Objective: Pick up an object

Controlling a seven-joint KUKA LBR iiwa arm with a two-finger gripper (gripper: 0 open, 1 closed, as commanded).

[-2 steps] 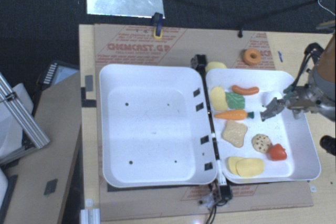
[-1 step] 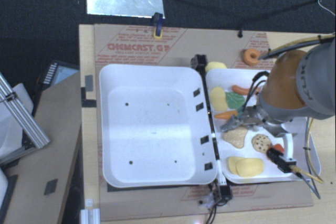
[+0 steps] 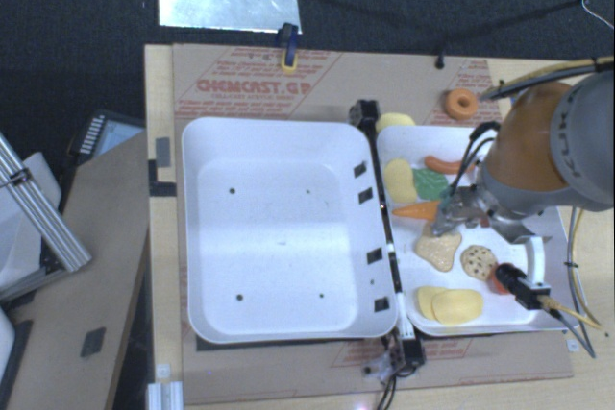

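- Hovering low in the right bin (image 3: 408, 145), tool (image 3: 445, 224) sits btwn the orange carrot (image 3: 415, 210) and the beige piece (image 3: 438, 251), near the bin's middle; looks lined up to grab one of those.
- Can't tell finger state; wrist hides them.
- Cookie (image 3: 478, 260) just beside, yellow slices (image 3: 450, 304) by the front edge, so I'd judge a crowded pick.
- Left bin (image 3: 279, 226) likely the drop side.
- Donut (image 3: 461, 104) lies outside, on the tabletop's back-right.

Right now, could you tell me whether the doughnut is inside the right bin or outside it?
Outside. The doughnut lies on the brown board beyond the right bin's far rim, apart from the toy food inside.
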